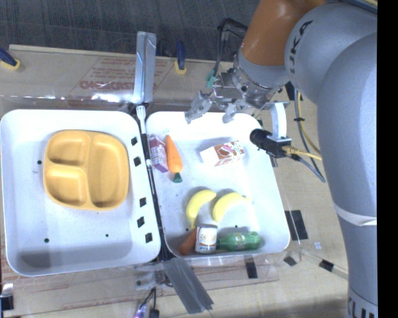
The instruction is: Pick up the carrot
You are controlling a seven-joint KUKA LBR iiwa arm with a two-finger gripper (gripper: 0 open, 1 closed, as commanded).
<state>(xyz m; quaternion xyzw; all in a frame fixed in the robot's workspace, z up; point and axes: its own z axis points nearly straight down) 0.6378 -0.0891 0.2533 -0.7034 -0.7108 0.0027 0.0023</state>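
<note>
my hand (212,110) hung with fingers apart and nothing between them over the right bin's (268,171) far edge. the carrot (174,156) lay against the left wall, touching a purple packet (158,154). i judged a finger might strike the wall or catch the packet.

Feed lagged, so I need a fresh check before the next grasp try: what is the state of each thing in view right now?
carrot: lying in the right bin, near its left wall, not gripped.
end effector: fingers spread, nothing between them, over the bin's far edge.
yellow divided plate: lying flat in the left bin.
bananas: lying mid-bin.
small carton: lying on its side.
small bottle: upright by the near wall.
</note>
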